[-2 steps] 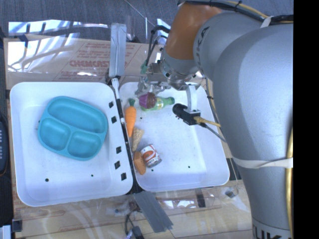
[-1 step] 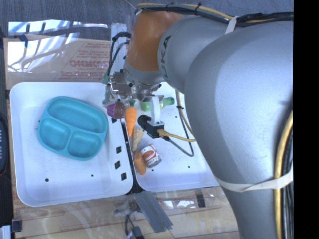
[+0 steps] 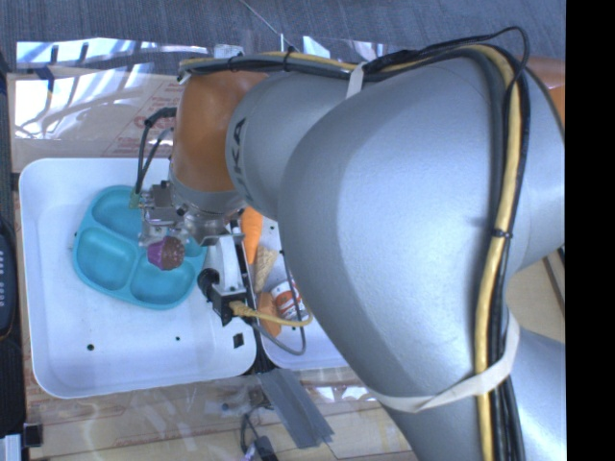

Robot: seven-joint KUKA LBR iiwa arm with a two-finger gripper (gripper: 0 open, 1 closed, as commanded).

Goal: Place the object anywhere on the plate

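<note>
- Camera view: the big grey arm (image 3: 404, 229) took up most of the right side, its orange band (image 3: 207, 128) sitting above the wrist.
- The gripper (image 3: 165, 243) was down over the blue plate (image 3: 106, 253), which had separate compartments and lay in the left white bin (image 3: 58, 353).
- A small purplish-red round object (image 3: 169, 254) sat right at the gripper tips, over the plate's right part. It looked pinched between the fingers, though the view there was pretty cluttered.
- In the right bin (image 3: 288, 349), mostly hidden by the arm, some orange items (image 3: 252, 233) and a small jar-like thing (image 3: 285, 303) peeked out.
</note>
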